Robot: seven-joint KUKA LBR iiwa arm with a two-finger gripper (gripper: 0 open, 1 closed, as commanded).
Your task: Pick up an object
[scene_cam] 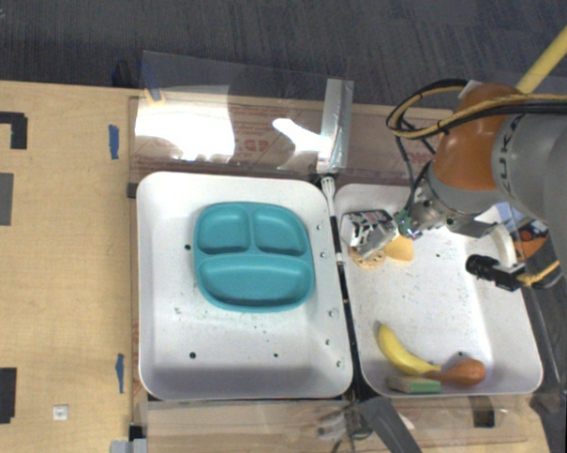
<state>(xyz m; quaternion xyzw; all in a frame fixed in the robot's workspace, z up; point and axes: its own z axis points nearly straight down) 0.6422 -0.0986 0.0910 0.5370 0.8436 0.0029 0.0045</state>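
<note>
My gripper (366, 232) reaches down into the far left corner of the right bin (449, 303), close to the wall between the bins. A small tan round piece (368, 260) lies right under it, and a pale yellow chunk (401, 249) sits just to its right. I cannot tell whether either one is touched. A yellow banana (402, 352) lies near the bin's front edge, with a brown-orange item (464, 371) at its right end and a green piece (419, 387) just in front of it.
The left bin (166, 338) holds a teal divided plate (254, 255). A clear plastic sheet (232, 125) stands behind the bins. The grey arm with its orange band (470, 149) crosses the right bin's far right. A black part (493, 269) juts over the right side.
</note>
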